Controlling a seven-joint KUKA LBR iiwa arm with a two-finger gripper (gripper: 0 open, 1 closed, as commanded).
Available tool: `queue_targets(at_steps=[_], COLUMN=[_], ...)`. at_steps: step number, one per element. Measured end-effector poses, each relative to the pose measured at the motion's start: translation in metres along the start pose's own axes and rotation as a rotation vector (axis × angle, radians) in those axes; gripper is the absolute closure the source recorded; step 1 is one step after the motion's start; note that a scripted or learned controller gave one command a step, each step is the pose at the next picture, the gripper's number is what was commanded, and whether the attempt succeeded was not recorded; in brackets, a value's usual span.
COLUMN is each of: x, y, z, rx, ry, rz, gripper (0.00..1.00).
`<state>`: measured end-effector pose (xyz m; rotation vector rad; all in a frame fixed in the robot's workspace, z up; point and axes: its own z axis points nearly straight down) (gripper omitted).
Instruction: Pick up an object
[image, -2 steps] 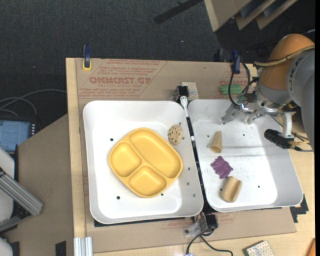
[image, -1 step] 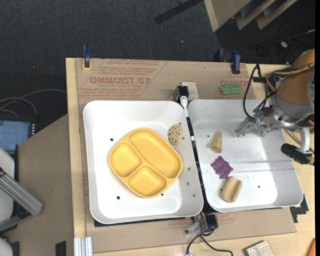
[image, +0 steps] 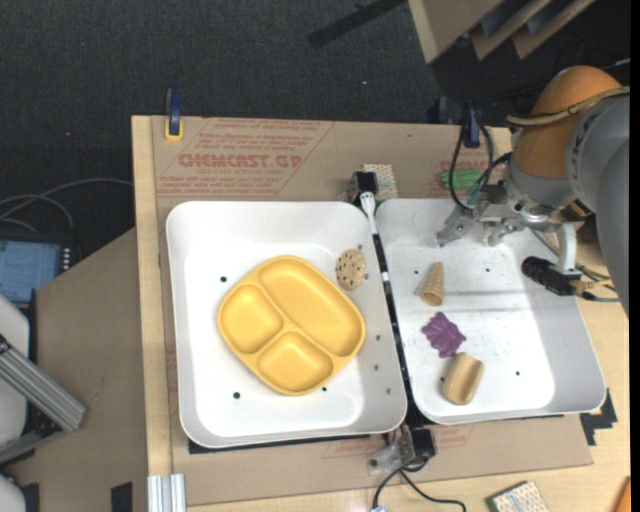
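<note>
Your gripper (image: 478, 226) hangs with fingers spread and empty over the right bin (image: 570, 370)'s far edge. The nearest pick, the ice-cream cone (image: 431, 283), lies just nearer the camera and leftward, long axis near-to-far.

floor: dark grey carpet (image: 250, 60) lay behind the bench | bench top: brown cardboard sheet (image: 240, 150) printed in red, held by a blue clamp (image: 175, 115) | left: loose cables (image: 40, 215), a blue box (image: 30, 270), possibly an aluminium rail (image: 40, 385) | light: even, soft shadows
</note>
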<state>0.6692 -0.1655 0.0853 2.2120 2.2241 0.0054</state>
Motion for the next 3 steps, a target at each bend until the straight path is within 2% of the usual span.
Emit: queue_targets(at_steps=[1, 2, 3], x=[0.064, 0.061, 0.157], y=[-0.073, -0.069, -0.093], z=[0.0, -0.01, -0.106], rx=[0.013, 0.003, -0.003], ry=[0.005, 0.001, 0.005], rz=[0.003, 0.007, -0.004], gripper=[0.0, 1.0, 1.0])
